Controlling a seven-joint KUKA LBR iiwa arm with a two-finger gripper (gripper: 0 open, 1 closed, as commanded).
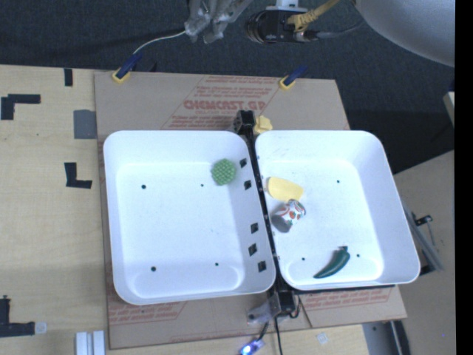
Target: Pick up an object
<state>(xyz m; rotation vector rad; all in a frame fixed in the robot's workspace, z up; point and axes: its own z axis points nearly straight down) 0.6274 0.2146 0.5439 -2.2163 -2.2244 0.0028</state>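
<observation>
While the gripper (211,13) hangs blurred (grip state unreadable), a green ball (224,171) lies in the left bin (133,198).

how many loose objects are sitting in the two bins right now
4. A green round object lies in the left bin; in the right bin are a yellow object, a red-and-white object just below it, and a dark green pepper-shaped object. None seem hidden.
</observation>
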